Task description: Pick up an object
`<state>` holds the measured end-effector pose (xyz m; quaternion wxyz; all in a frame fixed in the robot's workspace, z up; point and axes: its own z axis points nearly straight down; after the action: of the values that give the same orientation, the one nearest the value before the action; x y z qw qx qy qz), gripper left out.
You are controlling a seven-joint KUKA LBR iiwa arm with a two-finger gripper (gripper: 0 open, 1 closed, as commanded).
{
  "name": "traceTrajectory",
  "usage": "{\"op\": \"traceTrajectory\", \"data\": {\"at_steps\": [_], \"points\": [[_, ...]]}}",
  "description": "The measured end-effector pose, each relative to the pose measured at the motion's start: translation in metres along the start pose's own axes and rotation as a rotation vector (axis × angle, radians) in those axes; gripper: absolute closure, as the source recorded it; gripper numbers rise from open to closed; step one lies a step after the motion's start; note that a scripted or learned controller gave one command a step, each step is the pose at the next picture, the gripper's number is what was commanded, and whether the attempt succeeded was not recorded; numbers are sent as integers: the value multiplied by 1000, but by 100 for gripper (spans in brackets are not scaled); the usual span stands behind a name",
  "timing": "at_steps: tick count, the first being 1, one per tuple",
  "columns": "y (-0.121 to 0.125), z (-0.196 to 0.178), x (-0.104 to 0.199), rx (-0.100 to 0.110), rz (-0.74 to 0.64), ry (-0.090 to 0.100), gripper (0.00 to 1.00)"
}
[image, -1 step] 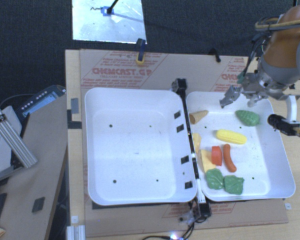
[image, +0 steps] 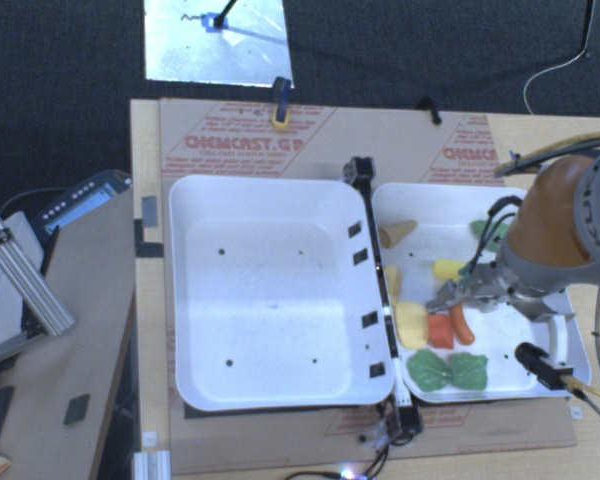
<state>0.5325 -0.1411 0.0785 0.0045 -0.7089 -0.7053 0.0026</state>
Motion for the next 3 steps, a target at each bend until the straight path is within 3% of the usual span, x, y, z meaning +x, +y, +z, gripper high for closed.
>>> {"op": "traceTrajectory", "data": {"at_steps": [1,2,3], "points": [[-43,-5,17,-6,-6,-1,0],[-40,-16,16,-13,-7,-3,100],[29,-112,105,-25,-19,-1,100]]}}
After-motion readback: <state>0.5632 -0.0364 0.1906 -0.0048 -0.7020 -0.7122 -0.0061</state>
